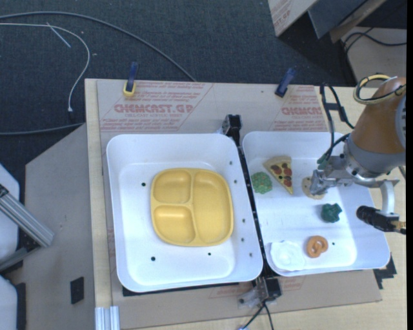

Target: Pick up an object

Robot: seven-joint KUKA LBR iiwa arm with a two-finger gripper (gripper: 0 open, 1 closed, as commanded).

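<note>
Lettering [153,108] on bench board reads "CHEMCAST GP".

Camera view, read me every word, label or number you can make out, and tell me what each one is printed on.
"CHEMCAST GP", in red, repeated along red diagonal lines on the brown paper-covered board behind the left white bin.
"CHEMCAST" again on that board's right part, behind the right white bin; its ending is too blurred to read.
Red marks on the tan cardboard box at the top edge: too small to read.
</note>
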